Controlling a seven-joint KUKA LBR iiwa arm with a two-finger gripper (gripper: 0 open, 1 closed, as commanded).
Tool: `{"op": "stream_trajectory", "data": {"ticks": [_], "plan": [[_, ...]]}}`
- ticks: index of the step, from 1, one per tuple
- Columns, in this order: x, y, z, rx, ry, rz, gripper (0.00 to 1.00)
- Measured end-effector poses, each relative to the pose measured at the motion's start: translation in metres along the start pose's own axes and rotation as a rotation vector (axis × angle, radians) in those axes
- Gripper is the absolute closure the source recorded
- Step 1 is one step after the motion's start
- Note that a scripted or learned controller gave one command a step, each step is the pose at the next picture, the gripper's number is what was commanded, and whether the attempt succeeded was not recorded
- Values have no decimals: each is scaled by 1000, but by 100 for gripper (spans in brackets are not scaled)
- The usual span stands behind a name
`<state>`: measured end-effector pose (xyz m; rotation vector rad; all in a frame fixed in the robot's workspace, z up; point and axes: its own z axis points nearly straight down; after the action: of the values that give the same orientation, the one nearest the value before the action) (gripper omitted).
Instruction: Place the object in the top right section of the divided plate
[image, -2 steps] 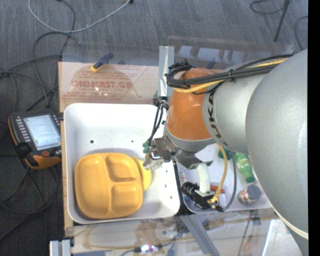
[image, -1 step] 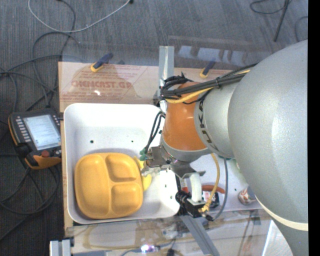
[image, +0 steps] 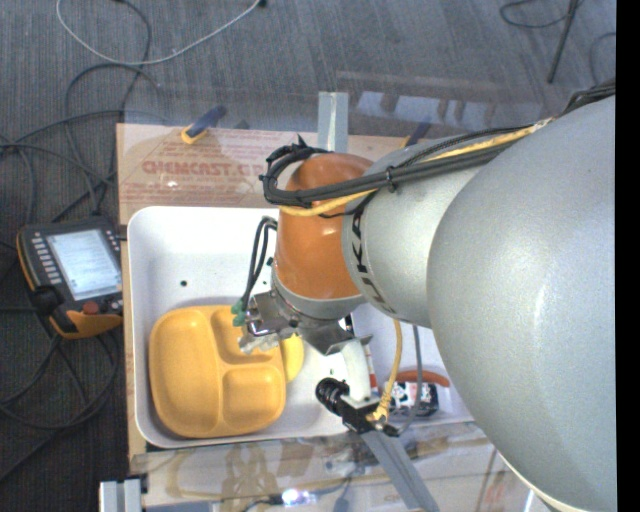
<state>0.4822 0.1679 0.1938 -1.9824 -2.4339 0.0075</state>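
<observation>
The arm (image: 480, 260) enters from the right edge of the view and covers most of the right bin. Its grey body fills the right half of the frame; the orange band (image: 315, 235) sits above the wrist, over the inner edge of the left bin (image: 160, 240). Black cables (image: 300, 170) loop across the top of the orange band and run along the grey link toward the upper right.

The gripper (image: 262, 335) points down over the right edge of the divided plate (image: 215, 375), roughly at its upper right section. The wrist hides the fingertips — whether the gripper is open, closed or carrying an object cannot be told from this view. No object can be made out between the fingers or on the visible part of the plate.

The divided plate is yellow, with raised ridges marking off its sections. It lies in the near half of the left bin, close to the bin's front edge and front left corner. The far half of the left bin shows bare white floor.

In the right bin, near its front edge, a small red and black item (image: 420, 390) shows under the arm — its nature cannot be told.

A teach pendant (image: 70, 275) lies on the floor, beside the left edge of the bench.
</observation>
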Motion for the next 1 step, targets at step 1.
{"op": "stream_trajectory", "data": {"ticks": [1], "plan": [[15, 15, 80, -39, 4, 154, 100]]}}
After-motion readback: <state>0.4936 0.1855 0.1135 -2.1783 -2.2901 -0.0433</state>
